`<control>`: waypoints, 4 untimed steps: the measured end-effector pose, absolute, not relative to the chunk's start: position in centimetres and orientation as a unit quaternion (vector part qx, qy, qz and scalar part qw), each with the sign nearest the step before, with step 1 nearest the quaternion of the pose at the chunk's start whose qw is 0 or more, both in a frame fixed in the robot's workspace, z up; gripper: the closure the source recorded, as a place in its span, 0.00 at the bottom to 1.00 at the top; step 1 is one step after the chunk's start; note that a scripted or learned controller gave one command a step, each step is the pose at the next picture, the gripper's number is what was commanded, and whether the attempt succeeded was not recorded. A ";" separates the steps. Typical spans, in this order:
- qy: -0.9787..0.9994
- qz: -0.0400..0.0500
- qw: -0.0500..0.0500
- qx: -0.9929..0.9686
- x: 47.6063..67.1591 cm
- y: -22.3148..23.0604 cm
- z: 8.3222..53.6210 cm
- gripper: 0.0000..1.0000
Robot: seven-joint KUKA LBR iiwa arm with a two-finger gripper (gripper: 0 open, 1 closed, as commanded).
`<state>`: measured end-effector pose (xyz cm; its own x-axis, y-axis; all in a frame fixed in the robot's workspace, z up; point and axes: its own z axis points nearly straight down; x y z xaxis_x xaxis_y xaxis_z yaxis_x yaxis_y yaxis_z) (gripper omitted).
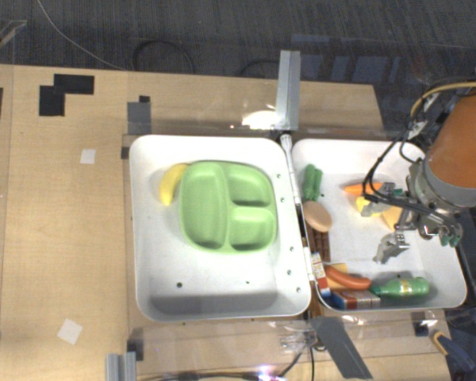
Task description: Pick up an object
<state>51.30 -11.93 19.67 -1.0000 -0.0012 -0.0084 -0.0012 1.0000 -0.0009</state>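
Gripper above right bin, jaws' state unclear; green bottle looks light, slick — grip mid-body.

Two bins are sitting side by side on the bench. Left bin: a divided tray is lying in the middle, a banana touching its left edge. Right bin: a pepper is lying at the left wall, a round piece just before it, a sausage and a bottle lying along the front. The gripper is hanging over the bin's middle.
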 end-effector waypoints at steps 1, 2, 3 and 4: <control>1.000 -0.001 0.005 0.009 53.1 -14.3 9.6 0.00; 0.998 0.001 0.008 0.061 60.0 -10.2 9.0 0.00; 0.999 -0.001 0.008 0.044 59.2 -8.6 9.0 0.00; 0.999 -0.001 0.015 0.040 59.5 -8.4 10.4 1.00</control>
